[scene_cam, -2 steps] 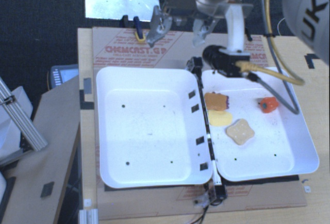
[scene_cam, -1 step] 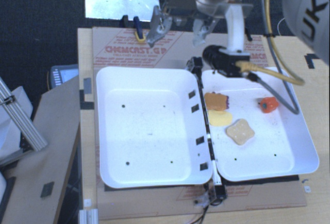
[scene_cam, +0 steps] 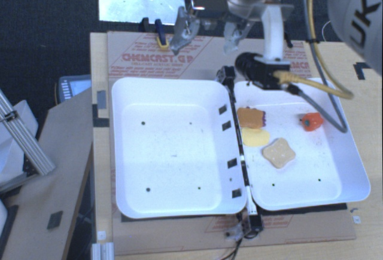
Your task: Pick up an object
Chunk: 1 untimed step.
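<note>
Wooden bench point(scene_cam: 102, 151) | glossy white bins point(scene_cam: 173, 205) | right bin: toast-shaped slice point(scene_cam: 279, 153), orange piece point(scene_cam: 311, 122) | metal gripper point(scene_cam: 206, 37) fingers apart, nothing between them

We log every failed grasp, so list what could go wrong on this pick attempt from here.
1. The toast-like piece, the yellow slice and the orange-brown block lie close together, so the fingers may nudge a neighbour or catch two.
2. The gripper hangs open above the bench's far edge, well off the right bin, so the descent may land wide.
3. The yellow slice looks flat and may slip out.
</note>
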Available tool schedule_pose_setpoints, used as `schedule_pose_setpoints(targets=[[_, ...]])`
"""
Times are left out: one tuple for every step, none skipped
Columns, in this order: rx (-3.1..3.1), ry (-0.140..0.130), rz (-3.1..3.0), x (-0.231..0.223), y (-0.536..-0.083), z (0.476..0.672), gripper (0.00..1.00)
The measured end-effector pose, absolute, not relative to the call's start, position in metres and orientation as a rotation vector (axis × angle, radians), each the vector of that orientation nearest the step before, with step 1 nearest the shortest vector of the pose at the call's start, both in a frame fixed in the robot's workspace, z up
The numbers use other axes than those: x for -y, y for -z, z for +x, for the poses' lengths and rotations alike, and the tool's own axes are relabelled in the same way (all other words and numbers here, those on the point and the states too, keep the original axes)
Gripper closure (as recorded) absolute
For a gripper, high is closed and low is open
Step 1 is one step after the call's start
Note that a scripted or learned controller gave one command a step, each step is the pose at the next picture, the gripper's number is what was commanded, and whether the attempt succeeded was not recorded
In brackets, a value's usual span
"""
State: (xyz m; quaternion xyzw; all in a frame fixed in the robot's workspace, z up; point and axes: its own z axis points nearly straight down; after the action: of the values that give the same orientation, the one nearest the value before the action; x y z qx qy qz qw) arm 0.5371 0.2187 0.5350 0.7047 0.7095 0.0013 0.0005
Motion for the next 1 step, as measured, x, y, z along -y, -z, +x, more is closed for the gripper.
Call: schedule_pose_setpoints(targets=[[-2.228, -0.004, 2.213, -0.2187, -0.535, 0.5371, 0.0]])
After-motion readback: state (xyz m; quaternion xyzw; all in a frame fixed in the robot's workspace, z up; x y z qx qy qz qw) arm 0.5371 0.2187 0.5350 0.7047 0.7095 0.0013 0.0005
